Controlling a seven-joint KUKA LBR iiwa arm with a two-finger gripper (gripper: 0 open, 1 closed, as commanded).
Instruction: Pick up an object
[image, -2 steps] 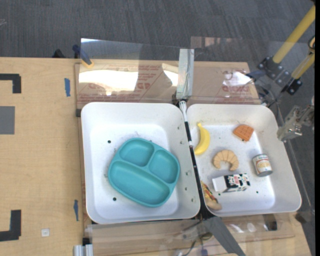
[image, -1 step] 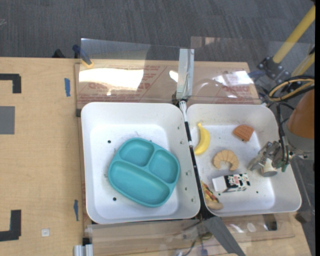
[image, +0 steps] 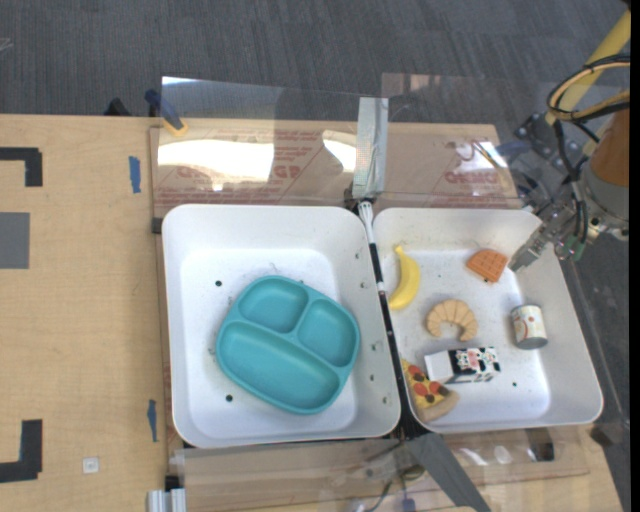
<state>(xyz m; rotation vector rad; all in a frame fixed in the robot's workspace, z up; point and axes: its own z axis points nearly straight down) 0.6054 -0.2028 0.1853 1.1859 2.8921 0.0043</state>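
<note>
While the tool (image: 528, 252) hovers at the right bin's (image: 575, 400) far-right edge (grip state unclear), descend squarely over the nearby waffle (image: 488, 265), just left, before pinching.

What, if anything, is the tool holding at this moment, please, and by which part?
Nothing can be seen held. The tool sits at the right bin's upper right rim, just beside the waffle, with no object visible in it.
</note>
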